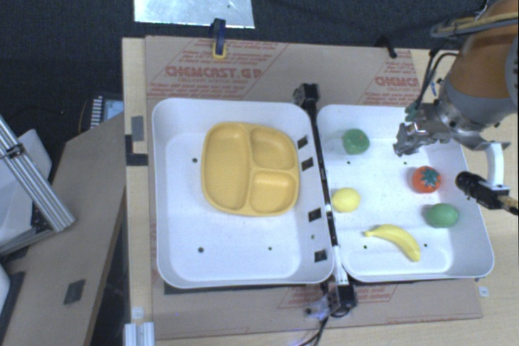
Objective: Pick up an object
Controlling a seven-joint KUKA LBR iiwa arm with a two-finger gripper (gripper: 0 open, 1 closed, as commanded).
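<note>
Arm over the right bin, fruit beneath it.

The left bin [174, 255] holds a yellow divided plate [247, 168], which lies left of the bins' shared edge. The right bin [470, 259] carries the arm, whose gripper [409, 138] hangs above the bin's upper middle; whether it is released or clenched cannot be told, and nothing shows in its grasp. Within the right bin, the banana [395, 240] lies near the bottom edge, a green fruit [442, 215] at lower right, a green ball [355, 142] at upper left, the tomato [426, 179] just below the gripper, and a lemon [345, 199] beside the left wall.
</note>
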